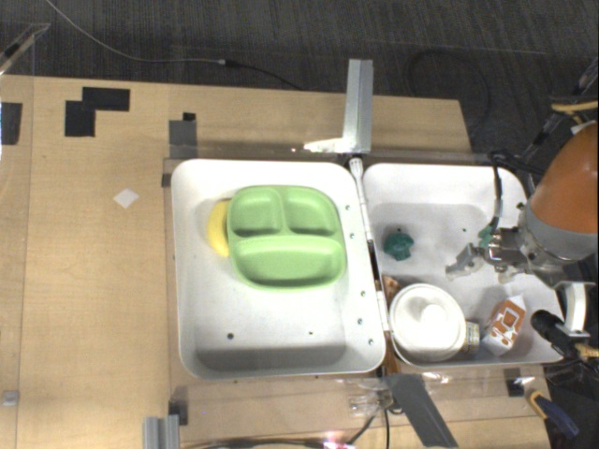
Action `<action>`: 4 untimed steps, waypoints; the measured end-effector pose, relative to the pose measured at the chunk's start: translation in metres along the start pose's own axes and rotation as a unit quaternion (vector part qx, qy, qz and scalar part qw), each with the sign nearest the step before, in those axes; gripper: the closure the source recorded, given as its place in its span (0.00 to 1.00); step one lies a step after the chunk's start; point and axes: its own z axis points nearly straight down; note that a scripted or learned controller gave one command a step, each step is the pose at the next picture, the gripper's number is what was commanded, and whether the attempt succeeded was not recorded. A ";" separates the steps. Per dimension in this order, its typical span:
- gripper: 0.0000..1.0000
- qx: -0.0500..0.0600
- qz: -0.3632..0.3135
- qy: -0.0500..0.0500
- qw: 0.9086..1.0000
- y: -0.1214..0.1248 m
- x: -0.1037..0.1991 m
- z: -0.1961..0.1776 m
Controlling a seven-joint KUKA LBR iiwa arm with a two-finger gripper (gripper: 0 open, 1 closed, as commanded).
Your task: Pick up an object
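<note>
My gripper reaches in from the right over the middle of the right bin. A small teal object lies to its left, apart from it. Below it a white round bowl stands at the bin's front, with an orange-and-white patterned piece to the bowl's right. A small brown bit lies by the bowl's upper left. I see nothing in the gripper.
The left bin holds a green divided plate with a yellow object poking out from its left side. A metal post rises behind the divider between the bins. Cables lie at the right edge.
</note>
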 end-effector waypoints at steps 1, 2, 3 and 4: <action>0.00 -0.005 -0.037 -0.001 0.999 0.027 0.017 0.062; 0.00 -0.003 -0.145 -0.001 0.989 0.096 0.039 0.063; 0.00 -0.004 -0.289 -0.001 0.957 0.061 0.054 0.062; 0.00 -0.003 -0.355 -0.001 0.935 0.072 0.112 -0.037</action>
